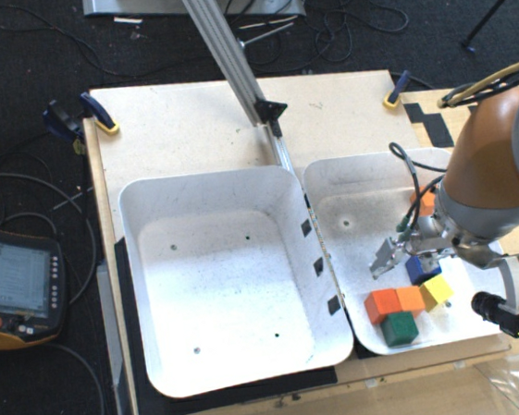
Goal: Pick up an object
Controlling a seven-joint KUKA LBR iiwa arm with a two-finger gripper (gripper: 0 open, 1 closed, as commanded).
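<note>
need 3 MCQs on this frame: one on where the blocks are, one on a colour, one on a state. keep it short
1. Where do the blocks lie?
A. in the left bin
B. in the right bin, near its front edge
C. on the bench outside the bins

2. What colour is the block nearest the front rim of that bin?
A. green
B. white
C. purple

3. How does the arm stand?
A. parked over the left bin
B. pulled back off the bench
C. reaching over the right bin above the blocks

Key:
1 B: the orange blocks, yellow block and blue block sit inside the right bin.
2 A: the green block is lowest in the view.
3 C: the claw hangs by the blue block.
</note>
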